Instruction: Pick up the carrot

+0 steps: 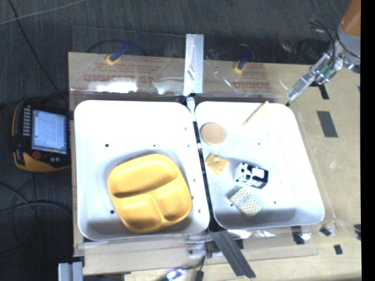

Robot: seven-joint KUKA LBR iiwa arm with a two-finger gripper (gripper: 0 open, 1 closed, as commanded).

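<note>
Gripper (299, 88): above right bin's (304, 157) far right corner; grip state cannot be told.
Below-left of gripper: one stick (255, 113), one disc (213, 133), three small items.
Far left: one yellow tray (150, 191).

The arm (353, 13) shows an orange band above a grey wrist. Its gripper (297, 90) is slim, pale metal (with small greenish and dark fittings), tapering to a thin tip.

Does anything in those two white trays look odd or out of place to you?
Nothing looks spilled or broken. The yellow divided plate sits askew in the left bin, and the small items lie scattered in the right bin. One oddity: nothing there clearly looks like a carrot. The gripper hangs just outside the right bin's far corner.
</note>
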